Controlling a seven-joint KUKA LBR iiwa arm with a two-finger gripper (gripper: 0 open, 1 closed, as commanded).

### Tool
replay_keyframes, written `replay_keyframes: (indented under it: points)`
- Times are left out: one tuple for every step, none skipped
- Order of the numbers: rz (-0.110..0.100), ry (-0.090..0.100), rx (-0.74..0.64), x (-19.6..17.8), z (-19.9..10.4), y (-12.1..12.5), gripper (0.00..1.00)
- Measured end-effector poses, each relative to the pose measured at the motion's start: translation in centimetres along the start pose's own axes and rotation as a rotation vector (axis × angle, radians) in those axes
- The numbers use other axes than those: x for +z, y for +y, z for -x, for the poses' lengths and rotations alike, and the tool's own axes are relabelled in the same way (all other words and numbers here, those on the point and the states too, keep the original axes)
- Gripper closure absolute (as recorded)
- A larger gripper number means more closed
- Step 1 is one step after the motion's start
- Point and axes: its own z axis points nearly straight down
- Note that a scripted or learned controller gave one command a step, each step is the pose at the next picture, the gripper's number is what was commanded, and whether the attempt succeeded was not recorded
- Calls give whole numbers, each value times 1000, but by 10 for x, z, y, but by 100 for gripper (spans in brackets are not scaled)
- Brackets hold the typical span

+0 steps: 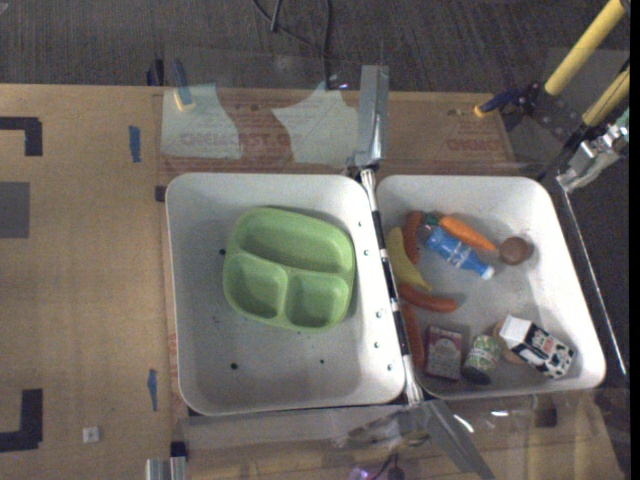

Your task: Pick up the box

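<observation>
Right bin (560, 218) with small box (444, 352); pincer (592, 160) beyond its rim, opening indiscernible.

A robotics lab is showing here: a cardboard-topped bench (80, 268) with blue tape marks (134, 143) is bearing two white bins (190, 368), cables (290, 8) trailing over grey carpet.

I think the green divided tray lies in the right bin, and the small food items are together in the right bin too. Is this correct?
Not quite. The camera view shows the green divided tray in the left bin, not the right one. The small food items, such as the blue bottle, do lie together in the right bin.
</observation>
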Motion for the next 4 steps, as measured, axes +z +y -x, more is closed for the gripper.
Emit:
replay_keyframes:
  points:
    - [0, 0, 0, 0, 0, 0, 0]
    - [-5, 6, -159, 230, 53, -61, 0]
    - [0, 1, -158, 219, 55, -59, 100]
    - [-7, 8, -110, 262, -81, 1, 100]
